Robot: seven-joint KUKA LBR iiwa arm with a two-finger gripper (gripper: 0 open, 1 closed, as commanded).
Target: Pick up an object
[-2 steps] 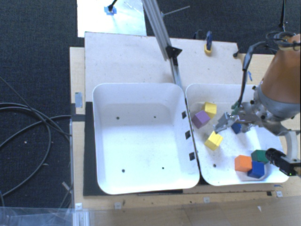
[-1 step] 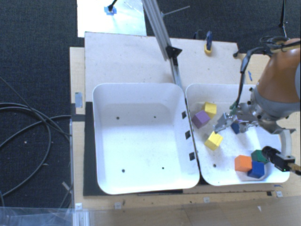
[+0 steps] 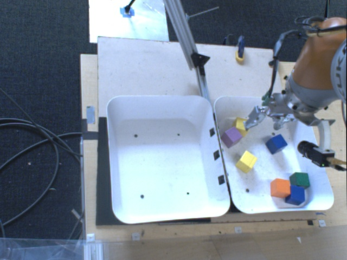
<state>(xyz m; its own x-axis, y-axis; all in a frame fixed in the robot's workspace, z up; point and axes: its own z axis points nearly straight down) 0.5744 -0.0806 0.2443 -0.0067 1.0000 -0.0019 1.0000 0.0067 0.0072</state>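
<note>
Near right bin's [image 3: 320, 202] far wall, hand [image 3: 254, 119] hovers.

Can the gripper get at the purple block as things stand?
Probably yes. The purple block lies uncovered in the right bin, just below the gripper. A yellow block sits against its upper right side, which may crowd the approach.

Yellow clamp [image 3: 239, 53]: seen beyond the gripper, on the board's far edge.
Black cables [image 3: 32, 145]: seen far left of it, on carpet.
</note>
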